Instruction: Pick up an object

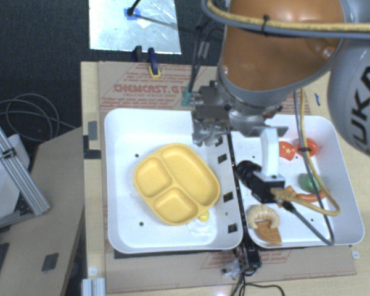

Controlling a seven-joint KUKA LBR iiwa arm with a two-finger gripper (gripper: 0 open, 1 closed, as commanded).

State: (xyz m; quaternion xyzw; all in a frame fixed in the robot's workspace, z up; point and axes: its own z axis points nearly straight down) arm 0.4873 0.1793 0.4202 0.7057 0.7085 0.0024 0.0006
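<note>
- Bench topped with brown cardboard sheet bearing red print; two white bins on it, left bin and right bin, walls touching.
- Beyond the gripper, at the far bench edge: blue and yellow clamps; past them a crinkled silver sheet on dark carpet.
- Well off to picture-left of the gripper: loose black cables and an aluminium frame.
- Arm in from the right, orange band bulking over the far ends of both bins, wrist pointing down.
- Gripper low over the far end of the left bin, just beside the shared wall. Open or closed: cannot tell. Hold on anything: cannot tell.
- Yellow divided plate just nearward and picture-left of the gripper, flat in the left bin.
- Across the wall, nearward and picture-right of the gripper: croissant-shaped piece touching an orange wedge; farther right a red piece and a green piece.
</note>
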